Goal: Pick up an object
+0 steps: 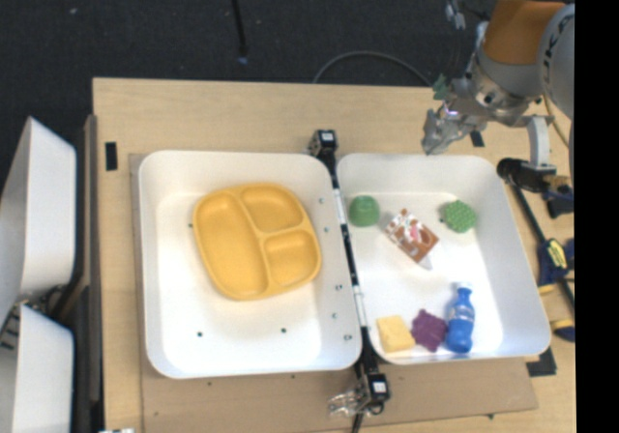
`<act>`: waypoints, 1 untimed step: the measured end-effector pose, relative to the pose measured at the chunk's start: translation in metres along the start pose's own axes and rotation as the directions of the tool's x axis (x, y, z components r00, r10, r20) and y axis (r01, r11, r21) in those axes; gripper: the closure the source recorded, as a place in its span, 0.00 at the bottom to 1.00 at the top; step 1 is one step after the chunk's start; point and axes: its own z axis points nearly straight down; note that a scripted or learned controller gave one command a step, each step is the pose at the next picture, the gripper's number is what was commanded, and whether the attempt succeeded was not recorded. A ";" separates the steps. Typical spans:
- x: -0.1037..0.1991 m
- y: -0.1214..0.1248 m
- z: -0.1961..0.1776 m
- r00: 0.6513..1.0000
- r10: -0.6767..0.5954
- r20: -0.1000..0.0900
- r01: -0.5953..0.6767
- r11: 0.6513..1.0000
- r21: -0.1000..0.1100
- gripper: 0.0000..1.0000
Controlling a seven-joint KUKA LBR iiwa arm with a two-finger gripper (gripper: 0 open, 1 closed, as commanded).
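Note:
My gripper point(440, 138) hangs above the far rim of the right bin point(517, 257), with nothing between its fingers that I can make out. Inside that bin lie a green ball point(364, 211), a red-and-white packet point(412, 236), a green bumpy piece point(459, 216), a blue bottle point(460, 320), a purple piece point(428, 330) and a yellow block point(395, 333). The packet sits roughly in the bin's middle, below and left of the gripper.
The left bin point(164, 325) holds a yellow divided plate point(257, 240). A black clamp point(530, 175) juts at the right bin's far right corner. White boxes point(44, 218) stand at the left edge of the bench.

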 end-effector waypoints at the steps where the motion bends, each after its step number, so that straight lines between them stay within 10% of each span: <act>1: 0.054 -0.001 0.010 1.000 -0.001 -0.001 0.001 1.000 0.004 1.00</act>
